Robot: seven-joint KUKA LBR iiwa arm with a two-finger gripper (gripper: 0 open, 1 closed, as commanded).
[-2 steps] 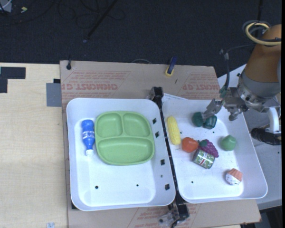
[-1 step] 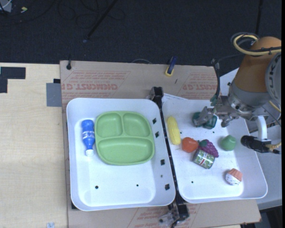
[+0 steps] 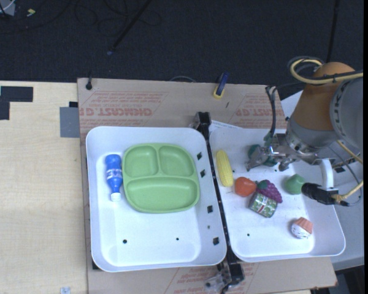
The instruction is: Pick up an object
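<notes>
Here's the arm [image 3: 328,112] reaching in from the right, grey body with that orange band above the wrist, and the gripper [image 3: 265,155] sits low over the upper part of the right bin [image 3: 331,241]. The metal and cabling around its tip are a tangle from up here, so whether it is spread or closed is something I cannot tell, and nothing can be seen clamped in it.

Down in the right bin, the pickings are spread out. A yellow corn cob [image 3: 224,168] lies lengthwise along the left wall, close to the divider. Just beside it to the right is a red-orange pepper-like piece [image 3: 245,186], and touching that, a purple bunch of grapes [image 3: 269,190]. Right under the grapes sits a small can [image 3: 262,204] with a green and white label, tipped on its side. A green rounded piece [image 3: 294,184] lies nearer the arm, and a small white and orange cupcake-like item [image 3: 301,228] rests alone toward the bin's lower right.

Over in the left bin [image 3: 147,244], a green divided plate [image 3: 160,177] lies flat, with a blue bottle [image 3: 113,175] just beside its left edge
</notes>
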